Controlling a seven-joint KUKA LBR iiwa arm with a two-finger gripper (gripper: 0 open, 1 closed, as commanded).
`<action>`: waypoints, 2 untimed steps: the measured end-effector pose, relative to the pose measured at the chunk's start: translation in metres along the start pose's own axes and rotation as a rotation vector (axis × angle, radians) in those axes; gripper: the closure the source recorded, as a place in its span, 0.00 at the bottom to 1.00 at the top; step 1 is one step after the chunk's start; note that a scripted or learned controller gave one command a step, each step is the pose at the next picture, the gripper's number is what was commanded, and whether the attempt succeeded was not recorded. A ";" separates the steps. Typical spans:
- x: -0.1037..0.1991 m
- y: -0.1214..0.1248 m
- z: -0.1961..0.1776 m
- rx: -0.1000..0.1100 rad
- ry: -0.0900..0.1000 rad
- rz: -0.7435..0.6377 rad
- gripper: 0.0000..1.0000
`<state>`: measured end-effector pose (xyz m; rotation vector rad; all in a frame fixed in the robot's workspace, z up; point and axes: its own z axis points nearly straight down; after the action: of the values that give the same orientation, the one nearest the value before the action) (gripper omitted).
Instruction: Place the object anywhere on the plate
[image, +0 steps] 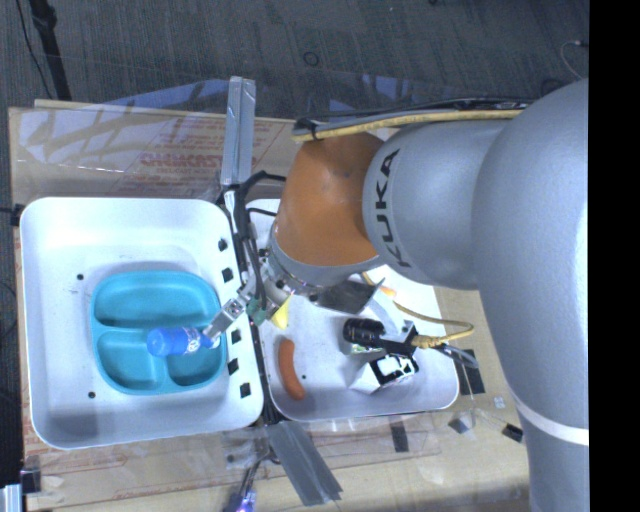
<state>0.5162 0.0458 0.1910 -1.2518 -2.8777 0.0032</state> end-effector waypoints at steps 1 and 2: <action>0.000 0.001 -0.010 0.001 0.000 -0.005 1.00; -0.012 0.055 -0.107 -0.003 -0.004 -0.108 1.00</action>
<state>0.5652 0.0744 0.2976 -1.0956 -2.9457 0.0004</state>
